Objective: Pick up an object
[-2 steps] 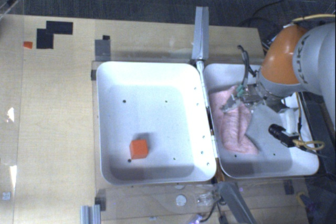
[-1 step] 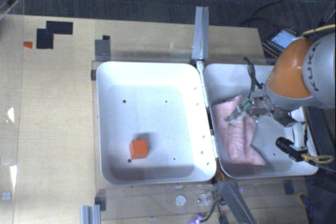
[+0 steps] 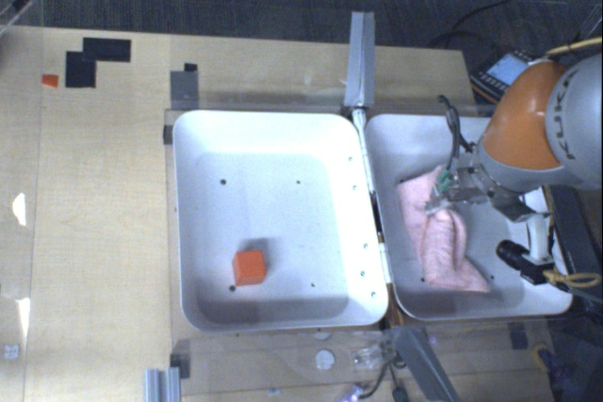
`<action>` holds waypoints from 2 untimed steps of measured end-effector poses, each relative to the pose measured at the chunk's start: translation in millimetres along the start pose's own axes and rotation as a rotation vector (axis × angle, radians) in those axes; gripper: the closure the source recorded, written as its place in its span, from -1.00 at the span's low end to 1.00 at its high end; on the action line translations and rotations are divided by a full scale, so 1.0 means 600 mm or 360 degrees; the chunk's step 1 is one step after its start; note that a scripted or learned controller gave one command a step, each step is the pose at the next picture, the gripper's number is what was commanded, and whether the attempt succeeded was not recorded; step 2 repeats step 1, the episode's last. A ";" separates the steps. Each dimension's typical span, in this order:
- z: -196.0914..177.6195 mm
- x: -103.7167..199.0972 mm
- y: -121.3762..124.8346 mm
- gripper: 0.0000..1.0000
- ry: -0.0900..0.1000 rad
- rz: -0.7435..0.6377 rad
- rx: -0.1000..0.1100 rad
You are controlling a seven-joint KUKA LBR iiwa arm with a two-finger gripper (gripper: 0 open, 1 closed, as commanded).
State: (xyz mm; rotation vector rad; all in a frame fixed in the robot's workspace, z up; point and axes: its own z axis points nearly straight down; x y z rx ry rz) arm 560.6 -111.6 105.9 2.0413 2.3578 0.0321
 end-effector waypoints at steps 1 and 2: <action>-0.131 0.043 0.135 1.00 0.0003 -0.0077 0.0034; -0.131 0.043 0.135 1.00 0.0003 -0.0077 0.0034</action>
